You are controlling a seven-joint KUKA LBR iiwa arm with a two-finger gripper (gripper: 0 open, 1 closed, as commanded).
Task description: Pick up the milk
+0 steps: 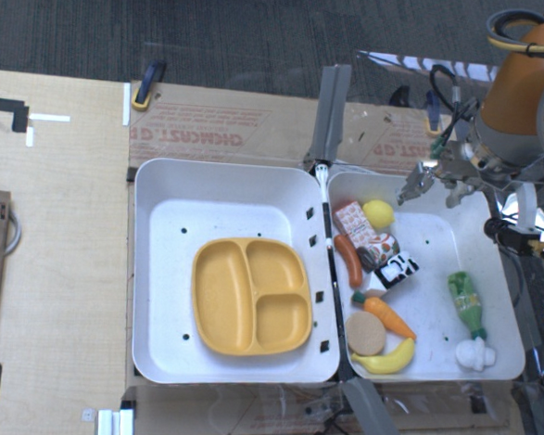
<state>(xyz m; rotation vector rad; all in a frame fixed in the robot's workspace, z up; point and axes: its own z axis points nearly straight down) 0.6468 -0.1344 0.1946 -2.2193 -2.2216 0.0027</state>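
The milk [398,268], a small black-and-white carton, lies tilted in the right bin [509,275] among a hot dog [348,260], a red snack pack [357,223] and a lemon [378,213]. The gripper [434,186] hangs over that bin's far edge, its fingers spread apart and grasping nothing, well apart from the carton. A yellow divided plate [253,294] sits in the left bin [158,250].

I see the plate [253,295] in the left bin [161,204]; in the right bin [512,303], the milk [396,270] sits centre, lemon [378,213] at twelve o'clock, bottle [467,303] at three, banana [386,357] at six.
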